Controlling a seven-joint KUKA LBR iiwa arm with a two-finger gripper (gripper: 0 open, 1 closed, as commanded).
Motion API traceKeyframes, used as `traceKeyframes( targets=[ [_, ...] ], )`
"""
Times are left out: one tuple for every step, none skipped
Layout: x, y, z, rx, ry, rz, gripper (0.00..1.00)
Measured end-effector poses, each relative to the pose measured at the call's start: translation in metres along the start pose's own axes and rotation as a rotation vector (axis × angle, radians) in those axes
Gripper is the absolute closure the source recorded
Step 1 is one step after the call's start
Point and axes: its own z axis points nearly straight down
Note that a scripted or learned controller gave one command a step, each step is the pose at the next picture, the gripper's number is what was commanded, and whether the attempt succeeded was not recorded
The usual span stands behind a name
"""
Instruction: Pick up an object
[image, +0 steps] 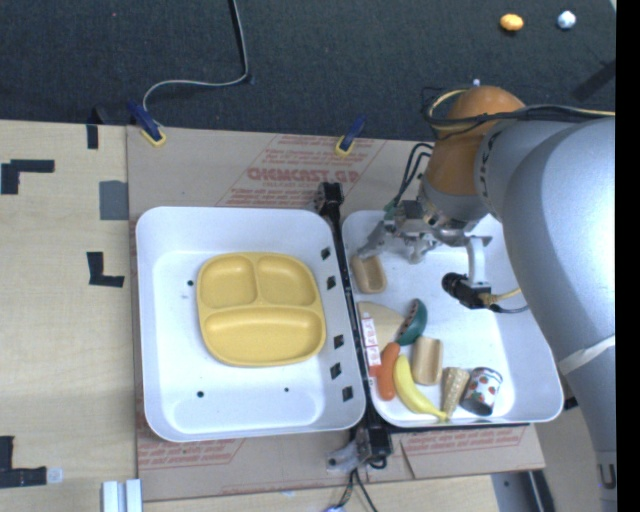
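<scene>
A yellow divided plate (262, 308) is seen lying in the left bin (165, 330). In the right bin (525, 375), a carrot (386, 368), a banana (414, 389), a green piece (412, 321) and other toy foods are gathered near the front. The hand (400, 232) is poised over the bin's back left corner; its grip cannot be told.

"CHEMCAST GP" on cardboard sheet (268, 176)
</scene>
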Motion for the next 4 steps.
traceKeyframes(
  targets=[
    [0.004, 0.002, -0.011, -0.003, 0.009, 0.0, 1.0],
    [0.004, 0.002, -0.011, -0.003, 0.009, 0.0, 0.0],
    [-0.004, 0.001, 0.001, -0.001, 0.006, -0.002, 0.0],
    [-0.001, 0.0, 0.0, -0.001, 0.003, -0.001, 0.0]
  ],
)
